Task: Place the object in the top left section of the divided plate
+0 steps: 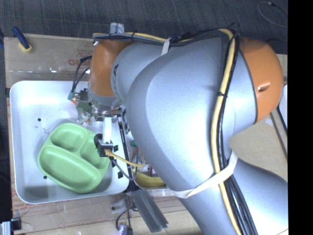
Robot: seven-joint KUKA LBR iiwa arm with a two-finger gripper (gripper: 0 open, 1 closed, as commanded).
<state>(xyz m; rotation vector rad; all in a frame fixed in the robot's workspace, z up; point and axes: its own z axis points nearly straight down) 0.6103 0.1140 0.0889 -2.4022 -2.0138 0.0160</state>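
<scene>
- The divided plate, smooth glossy green with soft rounded sections, lies tilted in the left white bin, towards its lower edge.
- My gripper hangs at the plate's upper right rim; I cannot tell how open it is or whether it grips anything.
- My bulky grey arm covers the right side; a rounded yellow thing peeks out beneath it.

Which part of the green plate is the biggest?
The long section along the lower left edge of the green plate. The section above it is clearly smaller.
</scene>
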